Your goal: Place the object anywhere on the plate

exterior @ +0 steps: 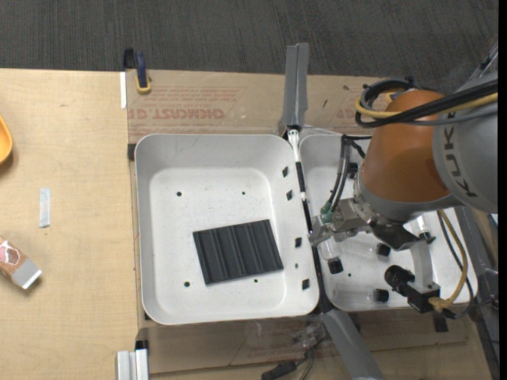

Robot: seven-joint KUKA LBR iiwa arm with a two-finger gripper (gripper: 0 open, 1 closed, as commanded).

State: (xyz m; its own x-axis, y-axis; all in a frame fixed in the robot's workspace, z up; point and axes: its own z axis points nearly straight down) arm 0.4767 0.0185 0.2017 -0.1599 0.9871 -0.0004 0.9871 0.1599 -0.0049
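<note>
- You have the plate [238,251], dark and ribbed, lying bare in the left bin [158,212].
- The gripper [331,248] sits low in the right bin [348,295]; its grip state can't be told.
- The object is unidentifiable; placing remains.

A dark grey ribbed plate [238,251] lies in the speckled white left bin [158,236].

Lighting even and bright; image sharp, moderate resolution.

Diffuse overhead light, no hard glare. The left bin [158,212] reads near-white with soft shading along its inner walls. The arm [412,165] throws a soft shadow over the right bin [348,287]. The bench [71,291] is evenly lit, and fine detail at the gripper [329,240] is indistinct.
</note>
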